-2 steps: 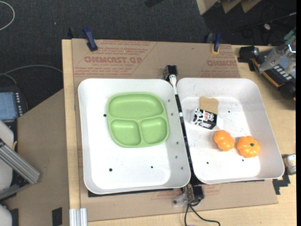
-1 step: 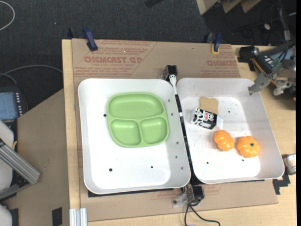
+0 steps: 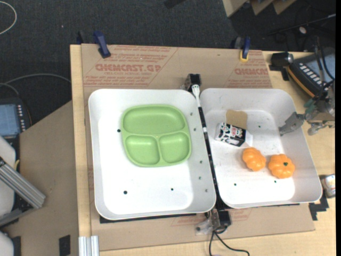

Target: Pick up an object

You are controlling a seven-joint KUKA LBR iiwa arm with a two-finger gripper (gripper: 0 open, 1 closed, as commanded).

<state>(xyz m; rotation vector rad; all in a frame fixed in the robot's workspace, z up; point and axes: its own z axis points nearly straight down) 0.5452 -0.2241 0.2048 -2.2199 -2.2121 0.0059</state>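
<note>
Gripper (image 3: 292, 124): right bin (image 3: 266, 97), 3 o'clock edge; grip state cannot tell. Nearest target: stemmed orange pumpkin (image 3: 281, 166), 6 o'clock of gripper, near. Second pumpkin (image 3: 253, 159) just beside, 9 o'clock.

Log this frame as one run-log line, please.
hand: at right bin right edge, nothing seen held | right bin: two orange pumpkins, black-and-white box | left bin: green divided plate

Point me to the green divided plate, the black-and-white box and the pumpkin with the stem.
green divided plate (image 3: 155, 120), camera view, floor of its large top compartment
black-and-white box (image 3: 231, 134), camera view, middle of its printed face
pumpkin with the stem (image 3: 281, 166), camera view, orange top near the stem
</note>
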